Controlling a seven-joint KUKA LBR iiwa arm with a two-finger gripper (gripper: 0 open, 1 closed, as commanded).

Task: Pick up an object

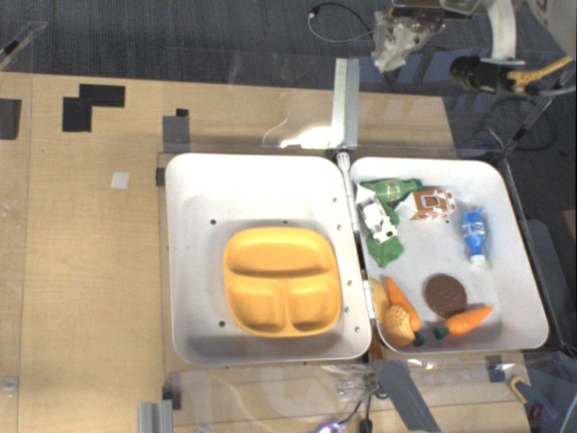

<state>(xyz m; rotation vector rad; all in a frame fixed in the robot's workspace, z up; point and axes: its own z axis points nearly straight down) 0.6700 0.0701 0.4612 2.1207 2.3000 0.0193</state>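
Carrots [468, 321] and other pickable items crowd the right bin [514, 207], while the hand [394, 43] hovers beyond, its grip state indiscernible.

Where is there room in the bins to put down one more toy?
Left bin: bare floor all around the yellow tray, widest above it. Right bin: a free patch in the middle between the blue bottle and the green toy. Its left side and bottom are crowded.

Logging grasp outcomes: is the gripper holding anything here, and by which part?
Nothing visibly held. The gripper hangs above the bench beyond the bins, nothing between its fingers.
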